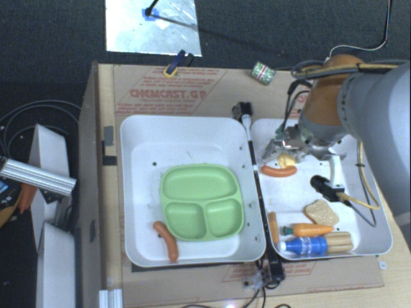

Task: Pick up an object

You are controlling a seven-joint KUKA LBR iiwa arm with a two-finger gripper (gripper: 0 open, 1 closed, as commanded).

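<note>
- Bench [192, 88]: brown board carrying two white bins.
- Right bin [379, 233]: gripper [287, 150] low at its upper left; finger state cannot be determined.
- Sausage [279, 170]: just below the gripper, long axis running left-right, lying flat.

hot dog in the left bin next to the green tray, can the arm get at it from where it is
Probably yes. The hot dog lies bare on the left bin floor at the green tray's lower left corner, nothing on top. The gripper sits over the right bin and would have to cross the divider.
</note>
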